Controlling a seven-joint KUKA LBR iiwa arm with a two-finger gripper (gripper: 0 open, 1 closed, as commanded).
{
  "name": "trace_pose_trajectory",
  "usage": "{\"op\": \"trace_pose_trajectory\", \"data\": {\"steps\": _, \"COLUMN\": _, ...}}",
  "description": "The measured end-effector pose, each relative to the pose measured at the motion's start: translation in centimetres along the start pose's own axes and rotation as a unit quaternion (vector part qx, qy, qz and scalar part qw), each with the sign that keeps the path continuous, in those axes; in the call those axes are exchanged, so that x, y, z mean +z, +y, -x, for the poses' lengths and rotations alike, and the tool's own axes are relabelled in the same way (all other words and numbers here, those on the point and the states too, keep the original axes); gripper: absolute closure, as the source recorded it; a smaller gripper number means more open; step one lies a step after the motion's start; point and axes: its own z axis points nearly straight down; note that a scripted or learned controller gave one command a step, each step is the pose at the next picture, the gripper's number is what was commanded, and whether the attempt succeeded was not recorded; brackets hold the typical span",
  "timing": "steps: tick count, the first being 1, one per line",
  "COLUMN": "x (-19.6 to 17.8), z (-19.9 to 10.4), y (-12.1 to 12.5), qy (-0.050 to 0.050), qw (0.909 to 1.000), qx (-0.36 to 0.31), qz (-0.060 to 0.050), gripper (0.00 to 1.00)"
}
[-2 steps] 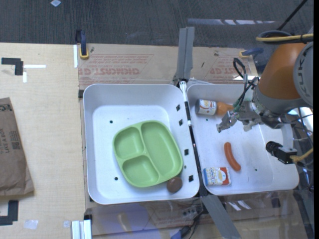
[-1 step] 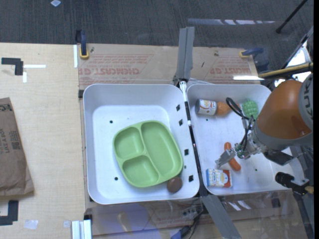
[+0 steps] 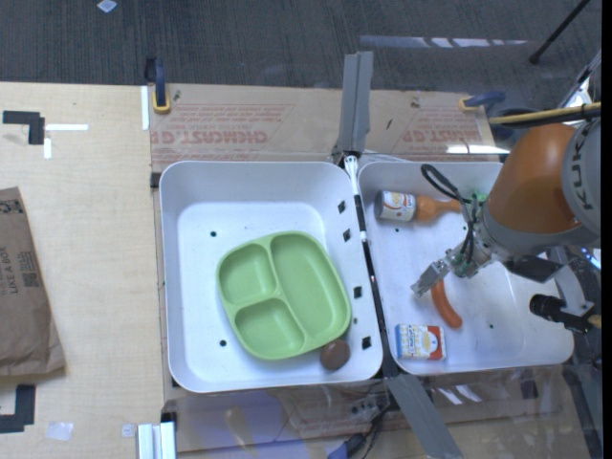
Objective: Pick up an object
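Observation:
My gripper [image 3: 432, 277] hangs low in the right bin [image 3: 516, 347], reaching in from the right under the orange wrist band. Its metal fingers [image 3: 427, 280] point left and down, with nothing visible between them. An orange sausage-shaped toy [image 3: 446, 307] lies just below and right of the fingertips. A small bottle with a white label and orange neck [image 3: 409, 206] lies on its side near the bin's far wall. A small white and blue carton [image 3: 420, 341] lies flat near the front wall.
The left bin [image 3: 186, 208] holds a green divided plate [image 3: 283, 294] and a small brown round object [image 3: 335, 355] at the plate's front right corner. A grey divider [image 3: 363, 256] separates the bins. A brown paper bag [image 3: 24, 275] lies at the bench's left edge.

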Motion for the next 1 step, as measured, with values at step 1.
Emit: {"op": "trace_pose_trajectory", "data": {"steps": 1, "x": -0.91, "z": 0.16, "y": -0.08, "qy": -0.001, "qw": 1.0, "qx": 0.003, "qz": 0.0, "gripper": 1.0}}
